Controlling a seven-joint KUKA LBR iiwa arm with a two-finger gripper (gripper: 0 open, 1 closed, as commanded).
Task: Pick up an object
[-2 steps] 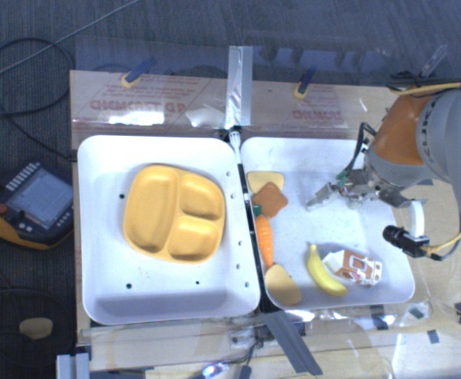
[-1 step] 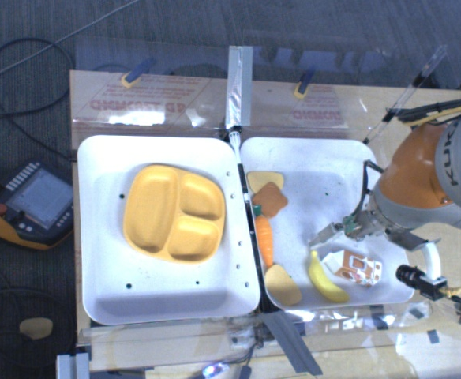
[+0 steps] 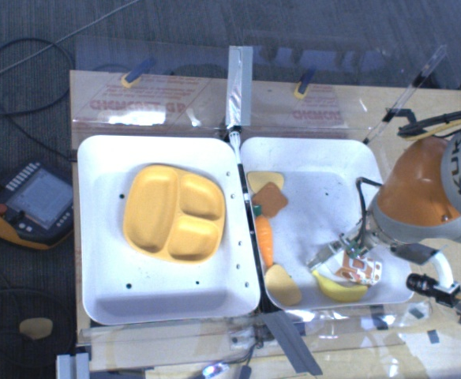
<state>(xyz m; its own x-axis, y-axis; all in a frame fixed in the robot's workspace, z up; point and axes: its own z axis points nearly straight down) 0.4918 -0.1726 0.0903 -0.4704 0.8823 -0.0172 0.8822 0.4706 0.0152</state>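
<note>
The right bin (image 3: pixel 317 152) holds an orange carrot (image 3: pixel 264 242) along its left wall. A brown toast-like piece (image 3: pixel 271 200) lies on a pale yellow slice (image 3: pixel 256 181), and a tan slice (image 3: pixel 284 283) sits at the front. A yellow banana (image 3: pixel 339 288) lies at the front right, with a small red-and-white packet (image 3: pixel 360 271) on it. My gripper (image 3: pixel 346 250) is low in this bin, just above the banana and touching or nearly touching the packet. The arm with its orange band (image 3: pixel 417 184) comes in from the right.
The left bin (image 3: pixel 96 212) carries a yellow divided plate (image 3: pixel 174 212). A clear plastic sheet and a metal divider strip (image 3: pixel 238 93) stand behind the bins. A handheld pendant (image 3: pixel 29 204) and cables lie on the floor at left.
</note>
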